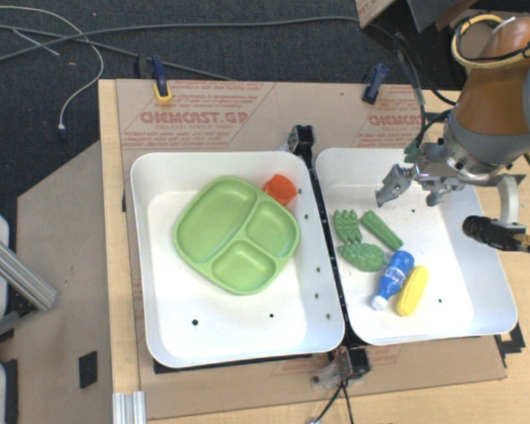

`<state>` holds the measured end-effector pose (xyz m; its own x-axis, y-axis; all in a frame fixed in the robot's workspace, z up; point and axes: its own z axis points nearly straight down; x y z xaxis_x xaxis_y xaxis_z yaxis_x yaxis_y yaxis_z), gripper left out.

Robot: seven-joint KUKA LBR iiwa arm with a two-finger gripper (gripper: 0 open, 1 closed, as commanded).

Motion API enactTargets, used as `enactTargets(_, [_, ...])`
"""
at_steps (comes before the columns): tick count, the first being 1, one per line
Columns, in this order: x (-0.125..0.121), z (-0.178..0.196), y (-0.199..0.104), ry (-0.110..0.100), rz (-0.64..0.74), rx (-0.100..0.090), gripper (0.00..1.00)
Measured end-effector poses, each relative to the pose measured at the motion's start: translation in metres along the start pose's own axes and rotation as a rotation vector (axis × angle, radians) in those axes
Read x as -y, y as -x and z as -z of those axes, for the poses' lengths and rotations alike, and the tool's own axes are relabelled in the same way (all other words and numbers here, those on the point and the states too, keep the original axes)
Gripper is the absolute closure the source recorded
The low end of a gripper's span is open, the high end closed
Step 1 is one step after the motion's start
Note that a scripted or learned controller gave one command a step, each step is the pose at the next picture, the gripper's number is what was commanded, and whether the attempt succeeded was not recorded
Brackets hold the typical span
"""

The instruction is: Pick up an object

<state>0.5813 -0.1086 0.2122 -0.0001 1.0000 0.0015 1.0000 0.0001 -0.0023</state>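
Observation:
My gripper point(415, 188) hangs over the far part of the right bin point(477, 316), its two fingers spread open with nothing between them. Below and left of it lie several green toy vegetables: a ridged piece point(345, 225), a long stick point(382, 230) and a knobbly piece point(363, 255). Nearer the front sit a small blue bottle point(394, 277) with a white cap and a yellow corn-like toy point(412, 291), side by side. The left bin point(159, 325) bears a green divided plate point(238, 234) with an orange object point(281, 187) at its far right edge.
The two bins meet along a black divider point(322, 237). They rest on a cardboard sheet point(212, 113) held by blue-and-yellow clamps point(160, 79). A black fixture point(495, 230) juts in at the right bin's right side. Loose cables lie on the dark floor beyond.

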Motion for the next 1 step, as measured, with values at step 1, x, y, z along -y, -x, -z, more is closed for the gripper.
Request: enactTargets(1, [-0.0003, 0.0004, 0.0000, 0.001, 0.000, 0.000, 0.00])
